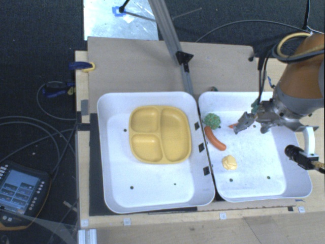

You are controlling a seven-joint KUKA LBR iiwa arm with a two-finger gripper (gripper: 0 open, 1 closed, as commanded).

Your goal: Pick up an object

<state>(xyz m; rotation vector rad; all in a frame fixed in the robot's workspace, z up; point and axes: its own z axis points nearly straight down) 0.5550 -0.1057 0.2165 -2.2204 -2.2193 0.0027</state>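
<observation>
As far as writing goes, nothing here is readable: the handheld controller point(18, 189) at the lower left has a lit blue screen with rows of buttons, but it's way too small to make out any text.

Surface-wise, it's a light wooden bench point(137, 65) sitting on dark carpet, with a shiny metal floor plate point(109, 9) at the top and a grey pole point(167, 32) slanting down to a black clamp at the back of the bins. Loose black cables snake around the left side, and there's a blue and yellow clamp point(82, 65) on the bench's left edge.

Counting stuff: two white bins. Left bin point(117, 187) has one yellow divided plate point(160, 134) with three compartments. Right bin point(274, 187) has a piece of broccoli point(212, 120) near its back left corner, a hot dog point(215, 138) lying diagonally just below the broccoli, and a small pale yellow lump point(229, 162) a bit further toward the front. There's also a small orange bit point(232, 126) right beside the gripper point(242, 124).

One arm, orange band visible, comes in from the right, and its gripper sits low over the right bin, to the right of the broccoli and hot dog. Honestly can't tell if the claw is spread or pinched, the fingers are just a grey blur at this angle.
</observation>
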